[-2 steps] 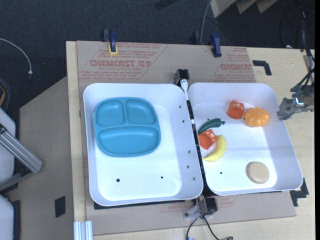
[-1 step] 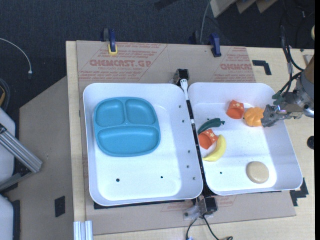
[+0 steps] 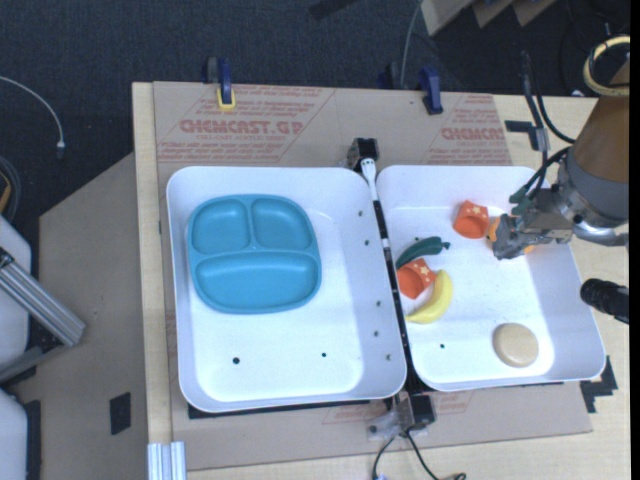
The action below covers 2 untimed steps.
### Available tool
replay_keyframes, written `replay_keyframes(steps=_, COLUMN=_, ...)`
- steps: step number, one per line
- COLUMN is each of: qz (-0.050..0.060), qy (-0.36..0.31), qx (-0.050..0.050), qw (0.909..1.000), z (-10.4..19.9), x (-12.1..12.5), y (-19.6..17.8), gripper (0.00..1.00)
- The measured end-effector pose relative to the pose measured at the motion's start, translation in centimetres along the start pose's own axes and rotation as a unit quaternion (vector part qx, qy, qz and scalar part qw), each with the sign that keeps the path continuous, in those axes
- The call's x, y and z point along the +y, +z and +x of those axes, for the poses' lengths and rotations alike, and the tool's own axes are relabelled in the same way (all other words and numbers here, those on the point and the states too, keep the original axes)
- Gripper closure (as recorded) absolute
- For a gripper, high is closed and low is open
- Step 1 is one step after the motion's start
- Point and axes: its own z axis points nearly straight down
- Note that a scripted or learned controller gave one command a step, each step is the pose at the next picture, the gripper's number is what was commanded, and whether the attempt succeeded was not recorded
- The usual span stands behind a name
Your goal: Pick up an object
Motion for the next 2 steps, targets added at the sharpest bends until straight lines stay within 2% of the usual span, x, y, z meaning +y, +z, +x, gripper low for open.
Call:
replay_keyframes(steps=1, qz=0.001, qy=0.000, qx=0.000, qw=1.0000, z=5.7, x=-0.1, y=1.4, gripper=1.00)
replay_keyframes(steps=2, qz=0.000, qy=0.000, qx=0.000, qw=1.0000, z=10.5, x=-0.3, y=1.0, gripper=1.00)
